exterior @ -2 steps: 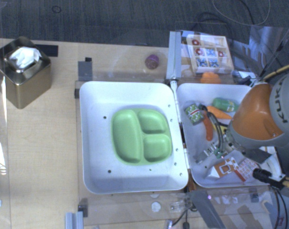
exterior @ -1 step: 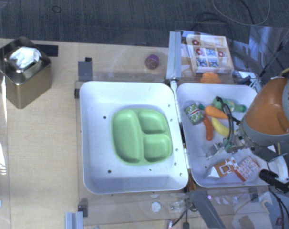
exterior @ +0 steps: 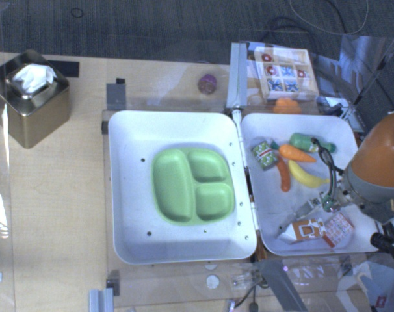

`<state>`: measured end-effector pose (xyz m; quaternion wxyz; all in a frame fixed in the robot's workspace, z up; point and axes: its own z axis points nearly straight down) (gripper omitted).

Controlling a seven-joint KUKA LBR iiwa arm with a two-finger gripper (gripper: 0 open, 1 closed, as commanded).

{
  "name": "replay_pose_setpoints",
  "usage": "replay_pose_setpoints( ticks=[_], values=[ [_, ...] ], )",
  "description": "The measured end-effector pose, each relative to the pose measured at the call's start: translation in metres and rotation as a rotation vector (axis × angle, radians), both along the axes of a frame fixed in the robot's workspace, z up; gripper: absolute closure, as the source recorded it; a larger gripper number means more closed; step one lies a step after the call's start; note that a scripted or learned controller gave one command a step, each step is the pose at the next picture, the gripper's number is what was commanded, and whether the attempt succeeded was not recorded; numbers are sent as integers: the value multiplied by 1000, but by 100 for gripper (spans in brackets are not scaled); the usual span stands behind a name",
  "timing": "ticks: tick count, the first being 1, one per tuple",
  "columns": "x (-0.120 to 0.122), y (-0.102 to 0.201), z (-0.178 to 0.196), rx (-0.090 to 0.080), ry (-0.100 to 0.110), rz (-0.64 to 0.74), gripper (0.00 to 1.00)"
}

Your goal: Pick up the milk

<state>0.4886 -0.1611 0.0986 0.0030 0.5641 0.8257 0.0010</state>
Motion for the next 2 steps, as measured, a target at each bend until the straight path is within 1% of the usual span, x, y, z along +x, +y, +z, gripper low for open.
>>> replay_pose_setpoints(
  ticks=[1, 2],
  values=[
    [4, 65, -8, -7, -13, 356, 0],
    [5, 62, -8, 0, -15, 41, 0]
  ],
)
